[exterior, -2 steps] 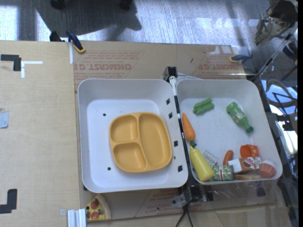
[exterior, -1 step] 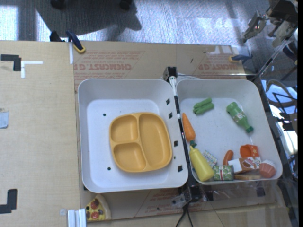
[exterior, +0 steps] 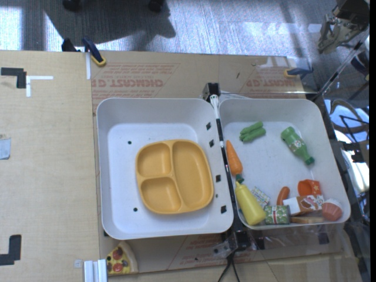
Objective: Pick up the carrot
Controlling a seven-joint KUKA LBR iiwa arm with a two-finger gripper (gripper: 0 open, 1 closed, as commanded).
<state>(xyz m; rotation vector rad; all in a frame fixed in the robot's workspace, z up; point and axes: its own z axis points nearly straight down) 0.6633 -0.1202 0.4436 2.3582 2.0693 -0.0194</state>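
So the bench [exterior: 41,175] is light wood on the left, with a big sheet of brown cardboard [exterior: 176,75] laid over the rest of it, red print showing along the far side. Two shallow white bins sit side by side on the cardboard, edges touching in the middle: the left bin [exterior: 114,175] and the right bin [exterior: 329,140]. A blue and yellow clamp [exterior: 94,53] grips the cardboard's far left corner, and another clamp [exterior: 299,71] sits at the far right. Down by the near edge, just beside the left bin's corner, there's a toy pizza slice [exterior: 119,260]. A few black tape marks [exterior: 14,75] are stuck on the wood.
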